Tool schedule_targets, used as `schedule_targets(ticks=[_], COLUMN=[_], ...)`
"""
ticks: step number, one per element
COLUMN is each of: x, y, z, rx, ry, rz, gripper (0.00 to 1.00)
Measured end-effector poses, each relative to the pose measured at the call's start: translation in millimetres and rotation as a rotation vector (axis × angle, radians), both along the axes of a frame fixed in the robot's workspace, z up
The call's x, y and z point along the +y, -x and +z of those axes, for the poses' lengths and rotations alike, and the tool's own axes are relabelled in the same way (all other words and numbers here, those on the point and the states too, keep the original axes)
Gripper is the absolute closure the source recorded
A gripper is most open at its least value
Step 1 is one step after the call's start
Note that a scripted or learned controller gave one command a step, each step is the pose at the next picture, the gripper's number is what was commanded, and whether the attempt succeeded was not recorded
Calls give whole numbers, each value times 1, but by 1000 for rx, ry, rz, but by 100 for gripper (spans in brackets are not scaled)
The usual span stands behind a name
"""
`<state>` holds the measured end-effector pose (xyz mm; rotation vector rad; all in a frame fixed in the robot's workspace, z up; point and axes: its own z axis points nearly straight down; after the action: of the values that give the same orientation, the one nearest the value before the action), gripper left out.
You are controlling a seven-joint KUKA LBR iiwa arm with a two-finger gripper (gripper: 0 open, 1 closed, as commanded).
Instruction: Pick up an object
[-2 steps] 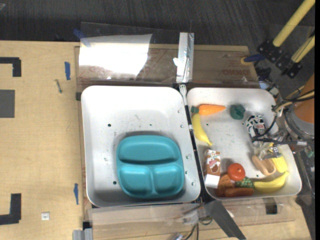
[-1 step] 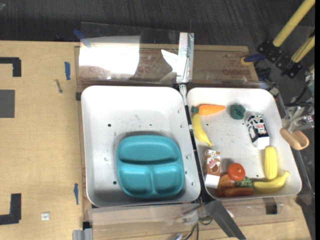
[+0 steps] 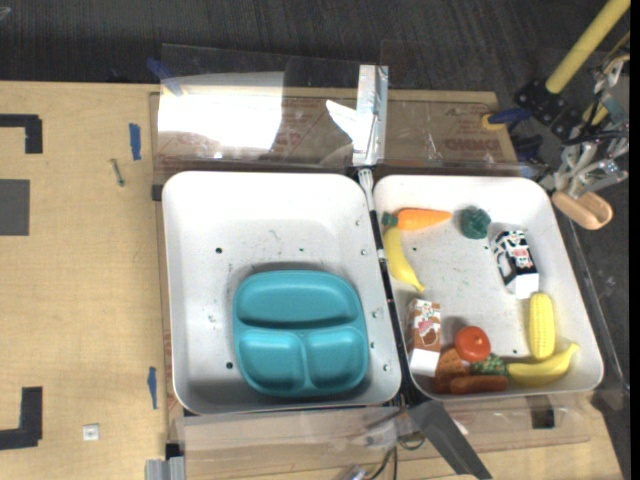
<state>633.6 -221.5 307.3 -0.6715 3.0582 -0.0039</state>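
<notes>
We look down on a pale wooden table (image 3: 80, 298) that carries two shallow white plastic bins side by side. The left bin (image 3: 190, 228) holds a teal plastic divided plate (image 3: 298, 330) with one long compartment at the far side and two smaller ones nearer us; it lies flat in the near half of that bin.

The right bin (image 3: 450, 268) holds the small toy items. Along its left wall lies a yellow plastic banana (image 3: 401, 260), and just beyond its far end rests an orange plastic carrot (image 3: 423, 219), its tip pointing right. Near the carrot's tip, but apart from it, sits a dark green round toy vegetable (image 3: 474, 222). To the right of that lies a small white carton with black cow patches (image 3: 515, 260), and touching its near end is a yellow plastic corn cob (image 3: 541, 325) set lengthwise along the right side. At the near right corner a second yellow banana (image 3: 545, 366) curves along the rim, its end touching the corn. Beside it, toward the middle, a red plastic tomato (image 3: 473, 343) sits among a cluster of red and green toy pieces (image 3: 470, 376) that we cannot make out clearly. A small white and red printed box (image 3: 426, 326) stands just left of the tomato.

At the upper right, beyond the bins, we see a yellow rod (image 3: 596, 30) and a tangle of dark fittings; whether the end effector is wide or narrow we cannot tell.
</notes>
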Motion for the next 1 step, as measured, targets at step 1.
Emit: schedule_targets(ticks=[1], x=[-2], y=[-34], z=[9], rx=[-1], ry=[2], rz=[139], gripper=[100])
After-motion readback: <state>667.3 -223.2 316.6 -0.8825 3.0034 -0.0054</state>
